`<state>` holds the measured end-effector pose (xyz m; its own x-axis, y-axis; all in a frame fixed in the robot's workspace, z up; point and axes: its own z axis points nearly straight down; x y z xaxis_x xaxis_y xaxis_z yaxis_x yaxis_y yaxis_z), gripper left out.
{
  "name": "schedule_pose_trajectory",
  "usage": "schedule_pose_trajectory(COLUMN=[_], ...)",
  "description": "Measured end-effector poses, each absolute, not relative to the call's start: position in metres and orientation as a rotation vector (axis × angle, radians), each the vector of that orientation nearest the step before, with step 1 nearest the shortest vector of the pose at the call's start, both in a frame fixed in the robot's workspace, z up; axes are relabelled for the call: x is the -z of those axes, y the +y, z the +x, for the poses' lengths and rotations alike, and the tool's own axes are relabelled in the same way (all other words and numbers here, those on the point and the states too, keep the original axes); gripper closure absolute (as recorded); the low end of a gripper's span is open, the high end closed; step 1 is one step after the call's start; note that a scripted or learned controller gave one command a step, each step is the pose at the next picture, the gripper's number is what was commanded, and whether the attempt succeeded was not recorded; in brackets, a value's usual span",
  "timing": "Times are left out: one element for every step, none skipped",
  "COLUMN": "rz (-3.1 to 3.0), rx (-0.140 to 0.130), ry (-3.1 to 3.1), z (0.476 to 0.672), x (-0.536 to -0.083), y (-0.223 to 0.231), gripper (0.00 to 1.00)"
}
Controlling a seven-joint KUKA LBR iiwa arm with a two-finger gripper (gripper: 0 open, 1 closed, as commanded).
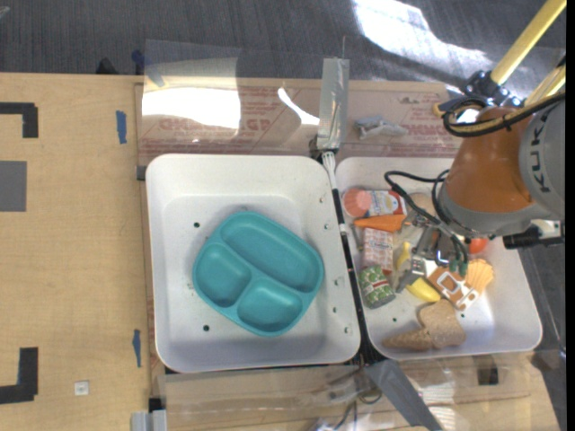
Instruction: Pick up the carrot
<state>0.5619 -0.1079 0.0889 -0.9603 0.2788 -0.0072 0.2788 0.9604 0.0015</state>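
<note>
Left bin [171, 196]: shallow, white, rounded corners; holds a teal divided plate [258, 271] set near centre, tilted askew to the bin walls; bare white floor all round the plate, widest along the far and left sides.
Right bin [517, 317]: shallow, white, crowded; bare floor only along the near right corner and a strip by the far wall.
Divider: the two bins touch along their inner rims; a clear upright strip [332, 106] stands at the far end of that seam.
Carrot [381, 224]: in the right bin, far-left part, just beside the inner wall; long axis runs roughly left to right across the view, slightly slanted; which end is the tip, not clear.
Neighbours: red-orange round item [358, 202] just behind the carrot; printed packets [377, 268] just in front of it; yellow piece [420, 287] and a brown bread slice [438, 321] nearer the front; orange ridged item [481, 274] toward the right wall.
Arm [490, 173]: orange band over the far right of the right bin, reaching in from the right.
End effector [437, 245]: low over the clutter in mid bin, right of the carrot and apart from it; fingers lost among the items, apart or together cannot be told.
Desk [63, 268]: tan board left of the bins, with black corner marks and blue tape tabs.
Room: dark grey floor [225, 7] beyond, with a bright patch of light at upper right.
</note>
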Motion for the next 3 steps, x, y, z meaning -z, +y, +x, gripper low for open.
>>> schedule_pose_trajectory(rz=[0.268, 0.262, 0.428], rx=[0.008, 0.016, -0.001], ry=[3.201, 3.148, 3.110], z=[0.638, 0.648, 0.573], x=[-0.091, -0.103, -0.118], y=[-0.112, -0.112, -0.090], gripper=[0.00, 1.00, 1.00])
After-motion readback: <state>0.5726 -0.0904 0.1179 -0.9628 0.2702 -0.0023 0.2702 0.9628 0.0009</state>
